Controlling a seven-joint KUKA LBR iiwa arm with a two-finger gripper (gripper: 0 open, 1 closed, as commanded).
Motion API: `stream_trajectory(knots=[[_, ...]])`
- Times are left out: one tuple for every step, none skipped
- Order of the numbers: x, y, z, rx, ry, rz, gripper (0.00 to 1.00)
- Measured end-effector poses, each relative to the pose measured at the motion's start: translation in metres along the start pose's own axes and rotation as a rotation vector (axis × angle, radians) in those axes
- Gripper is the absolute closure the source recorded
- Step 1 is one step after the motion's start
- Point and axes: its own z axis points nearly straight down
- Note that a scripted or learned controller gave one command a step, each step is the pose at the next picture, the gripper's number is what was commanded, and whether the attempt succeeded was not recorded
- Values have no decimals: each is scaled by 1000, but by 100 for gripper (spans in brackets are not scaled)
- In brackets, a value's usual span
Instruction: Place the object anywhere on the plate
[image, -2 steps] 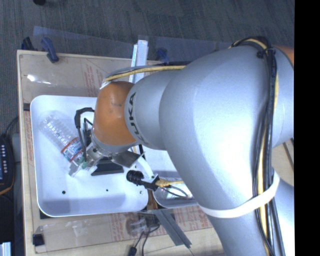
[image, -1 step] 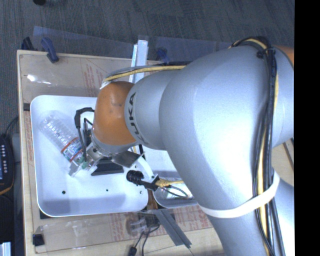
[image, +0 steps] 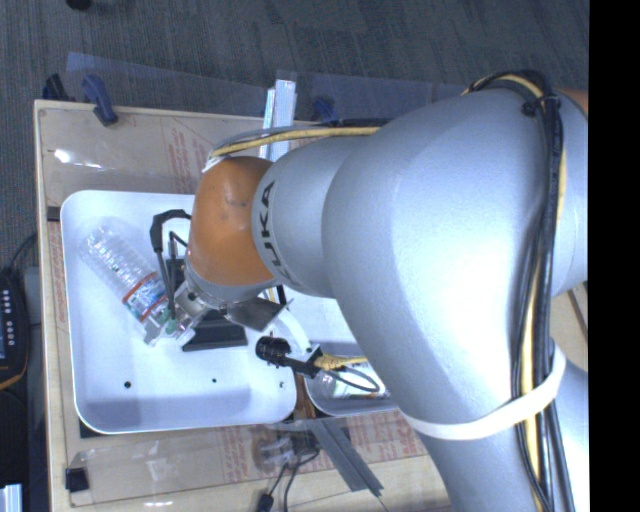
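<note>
From above, my arm (image: 430, 230) comes in from the right and covers most of the bench (image: 120, 150), with the orange band (image: 228, 225) over the middle of the left bin (image: 150, 400). My gripper (image: 195, 325) hangs below the band, down inside that bin, just beside the lower end of the bottle (image: 125, 270). I cannot tell whether it is clamped on anything, because the wrist hides its tips. The bottle is clear plastic, with a label near its lower end, and it lies tilted on the bin floor toward the bin's far left corner, its upper end pointing to the left wall. Its cap end is near my gripper, touching or almost touching; I cannot tell which. A black cable (image: 165, 235) loops beside the band over the bottle's right side. At the bin's near right corner a curved metal rim (image: 335, 400) peeks out from under my arm, in the right bin; what it belongs to is hidden.
</note>
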Motion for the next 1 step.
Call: stream_trajectory(knots=[[1,-79,-90,1,1,119,100]])
